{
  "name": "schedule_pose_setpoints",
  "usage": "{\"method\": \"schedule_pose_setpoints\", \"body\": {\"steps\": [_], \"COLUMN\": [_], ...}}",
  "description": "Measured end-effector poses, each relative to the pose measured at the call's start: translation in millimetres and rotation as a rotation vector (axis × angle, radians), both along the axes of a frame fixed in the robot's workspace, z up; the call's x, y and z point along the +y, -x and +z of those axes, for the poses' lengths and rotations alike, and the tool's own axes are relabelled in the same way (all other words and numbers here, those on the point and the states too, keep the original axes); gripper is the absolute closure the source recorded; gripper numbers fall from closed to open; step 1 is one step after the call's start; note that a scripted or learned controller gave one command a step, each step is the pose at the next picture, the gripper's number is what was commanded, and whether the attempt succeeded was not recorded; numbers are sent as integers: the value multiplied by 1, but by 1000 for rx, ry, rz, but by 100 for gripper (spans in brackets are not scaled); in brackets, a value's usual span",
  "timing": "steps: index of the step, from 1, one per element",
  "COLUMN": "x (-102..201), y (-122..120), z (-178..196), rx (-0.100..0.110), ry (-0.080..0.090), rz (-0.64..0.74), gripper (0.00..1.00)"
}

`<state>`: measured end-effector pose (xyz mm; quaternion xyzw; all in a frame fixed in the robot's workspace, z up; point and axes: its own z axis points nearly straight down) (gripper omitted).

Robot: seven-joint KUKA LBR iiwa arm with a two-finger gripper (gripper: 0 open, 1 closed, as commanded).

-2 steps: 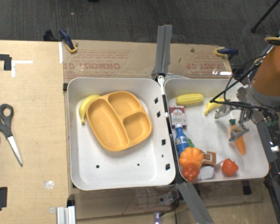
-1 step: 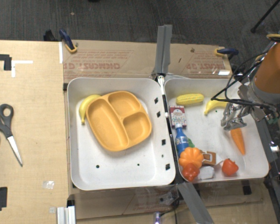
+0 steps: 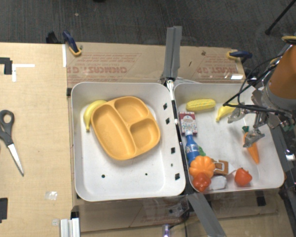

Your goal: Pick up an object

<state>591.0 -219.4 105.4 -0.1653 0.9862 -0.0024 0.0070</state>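
Faint red print runs across the cardboard sheet (image 3: pixel 153 63) behind the two white bins (image 3: pixel 79 147), upside down from this view and too washed out to read for certain. The small red-and-white carton (image 3: pixel 187 120) and the blue bottle (image 3: pixel 191 149) in the right bin carry labels too small to read

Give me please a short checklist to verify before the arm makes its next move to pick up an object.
1. Tool is over the right bin: ok.
2. A target lies close: the carrot is just below the tool: ok.
3. Carrot lies apart from the other items, with bare floor around it: ok.
4. Carrot is already between the fingers: cannot tell.
5. Cables near the wrist stay away from the bin contents: ok.
6. Banana piece beside the tool is out of its path: cannot tell.
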Motion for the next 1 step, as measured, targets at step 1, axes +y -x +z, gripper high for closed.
{"method": "schedule_pose_setpoints", "body": {"steps": [1], "x": [0], "y": [-2], "z": [11], "rx": [-7], "ry": [2], "rz": [1], "gripper": [100]}}
